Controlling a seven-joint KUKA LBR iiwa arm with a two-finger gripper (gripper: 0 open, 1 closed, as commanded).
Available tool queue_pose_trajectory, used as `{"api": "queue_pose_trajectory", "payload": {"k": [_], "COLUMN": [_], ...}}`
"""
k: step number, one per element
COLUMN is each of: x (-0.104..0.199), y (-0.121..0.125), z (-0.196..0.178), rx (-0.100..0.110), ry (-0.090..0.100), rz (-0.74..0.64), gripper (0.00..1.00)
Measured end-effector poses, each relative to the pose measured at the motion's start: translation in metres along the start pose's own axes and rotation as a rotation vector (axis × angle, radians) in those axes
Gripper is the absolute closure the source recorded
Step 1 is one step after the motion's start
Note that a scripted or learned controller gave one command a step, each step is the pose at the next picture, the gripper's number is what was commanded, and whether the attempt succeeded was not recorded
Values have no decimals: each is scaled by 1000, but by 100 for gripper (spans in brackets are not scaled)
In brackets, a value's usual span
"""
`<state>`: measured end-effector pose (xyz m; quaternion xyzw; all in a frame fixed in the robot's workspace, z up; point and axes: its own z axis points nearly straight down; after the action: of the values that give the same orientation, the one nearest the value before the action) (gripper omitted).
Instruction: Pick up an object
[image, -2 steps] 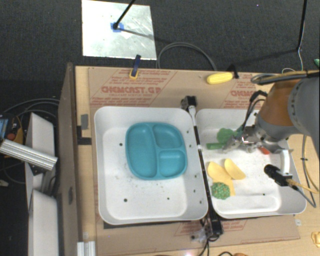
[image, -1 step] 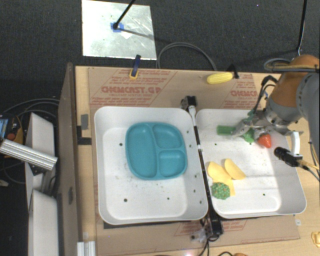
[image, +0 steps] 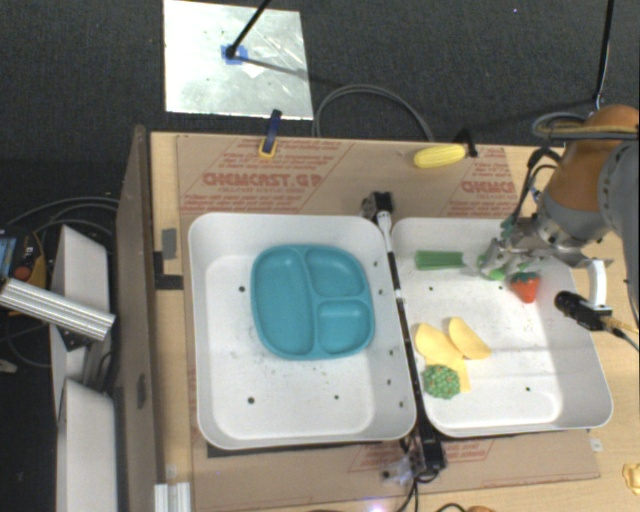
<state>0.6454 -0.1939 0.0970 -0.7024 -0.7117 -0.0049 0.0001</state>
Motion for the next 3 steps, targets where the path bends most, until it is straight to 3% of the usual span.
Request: {"api": "queue_pose_trajectory", "payload": {"k": [1,2,3], "x": [47,44,36], "y": [-33,-34,-37], "z": [-89,-84,-9], "rx": [0,4,8], "ry": [-7,-8,-7], "rz": [5,8,12], "gripper": [100,0,0]}}
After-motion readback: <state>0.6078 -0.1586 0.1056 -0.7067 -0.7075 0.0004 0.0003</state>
